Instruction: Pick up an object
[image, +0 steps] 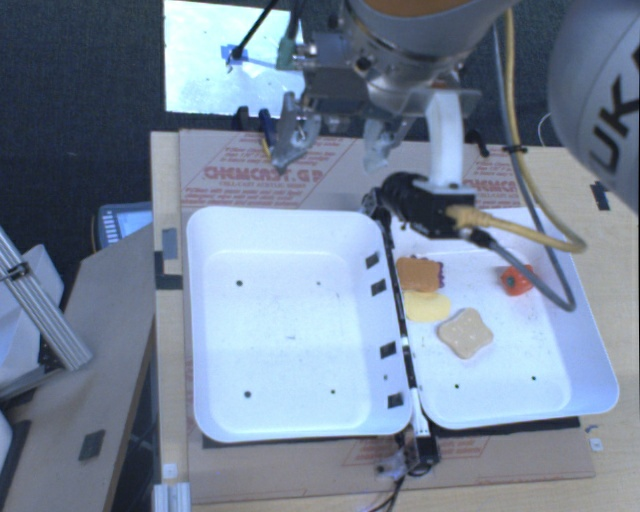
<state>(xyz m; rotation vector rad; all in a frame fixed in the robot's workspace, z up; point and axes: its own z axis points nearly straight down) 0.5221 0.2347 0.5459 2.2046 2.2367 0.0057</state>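
- Two bins sit side by side on the counter (170, 400).
- The right bin (560, 390) holds four items: a cracker (419, 274), a slice (428, 307) just before it, toast (465, 333) nearest, a small piece (515, 281) to the right.

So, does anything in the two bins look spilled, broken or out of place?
Nothing stands out. The toast, yellow slice, cracker and red piece lie flat in the right bin, grouped near the divider.

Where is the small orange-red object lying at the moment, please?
The small orange-red object lies in the right-hand bin, toward its far right part, apart from the toast-shaped piece and beside the grey cable.
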